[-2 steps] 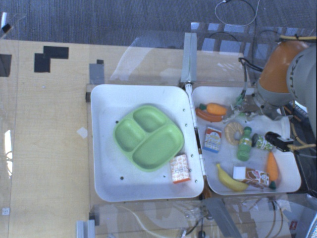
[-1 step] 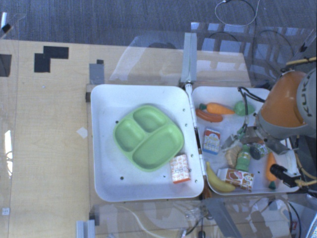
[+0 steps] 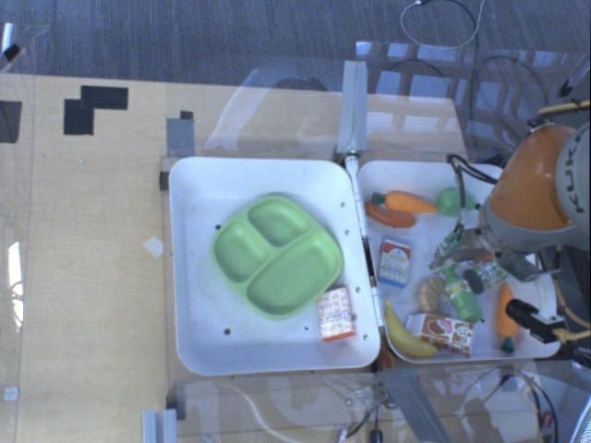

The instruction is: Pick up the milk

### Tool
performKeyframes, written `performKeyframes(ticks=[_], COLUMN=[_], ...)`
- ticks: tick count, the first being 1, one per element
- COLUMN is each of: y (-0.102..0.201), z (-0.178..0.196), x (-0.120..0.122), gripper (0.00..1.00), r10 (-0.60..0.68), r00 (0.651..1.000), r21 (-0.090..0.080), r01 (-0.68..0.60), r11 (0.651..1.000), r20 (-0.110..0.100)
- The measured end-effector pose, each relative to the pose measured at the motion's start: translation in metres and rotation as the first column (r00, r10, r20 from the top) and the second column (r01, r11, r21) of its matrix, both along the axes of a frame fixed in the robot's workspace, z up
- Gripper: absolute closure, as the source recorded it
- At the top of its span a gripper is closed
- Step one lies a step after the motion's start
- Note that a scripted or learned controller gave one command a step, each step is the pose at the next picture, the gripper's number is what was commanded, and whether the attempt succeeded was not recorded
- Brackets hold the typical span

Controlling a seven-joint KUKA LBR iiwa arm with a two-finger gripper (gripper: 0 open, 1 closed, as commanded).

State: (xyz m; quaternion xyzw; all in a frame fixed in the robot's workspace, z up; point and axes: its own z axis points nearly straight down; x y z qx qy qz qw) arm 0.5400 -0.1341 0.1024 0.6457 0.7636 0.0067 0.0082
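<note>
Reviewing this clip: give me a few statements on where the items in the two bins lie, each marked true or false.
1. The green divided plate lies in the left bin. True.
2. A small carton lies in the left bin beside the plate. True.
3. The banana lies on the green plate. False: it lies in the right bin, near its front edge.
4. The blue-and-white carton stands outside both bins. False: it lies in the right bin.
5. A carrot lies at the far side of the right bin. True.
</note>
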Motion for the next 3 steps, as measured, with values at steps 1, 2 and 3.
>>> performKeyframes(ticks=[1, 2, 3], y=[0.000, 0.033, 0.035], z=[0.000, -0.012, 0.001], x=[0.000, -0.047, -0.043], gripper=[0.00, 0.00, 1.00], r10=[0.000, -0.221, -0.215], r00=[1.000, 0.975, 0.977], r21=[0.000, 0.001, 0.004], r01=[0.000, 0.221, 0.215], r11=[1.000, 0.975, 0.977], r20=[-0.001, -0.001, 0.008])
